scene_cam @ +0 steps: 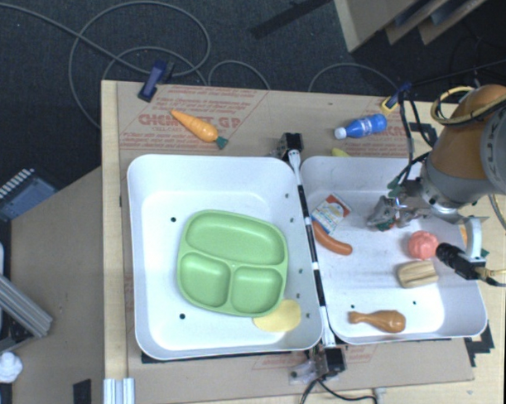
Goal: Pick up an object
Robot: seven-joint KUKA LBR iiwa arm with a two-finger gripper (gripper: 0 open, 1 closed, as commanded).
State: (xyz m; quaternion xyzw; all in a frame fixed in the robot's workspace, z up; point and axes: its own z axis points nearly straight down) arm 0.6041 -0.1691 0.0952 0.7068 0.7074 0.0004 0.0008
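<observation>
My gripper [388,217] hangs low over the back of the right bin [456,328], on bare white floor. A small red and white packet [330,213] lies to its left and an orange sausage [332,240] just in front of that. A pink ball [423,243] sits to the gripper's front right, apart from it. A tan bread-like block [417,273] and a brown drumstick [378,320] lie nearer the front. Nothing shows in the gripper.
The left bin [153,202] holds a green divided plate [232,261] and a yellow piece [277,318]. Outside the bins at the back lie a carrot [198,125], a blue bottle [362,126] and a blue clip [154,79].
</observation>
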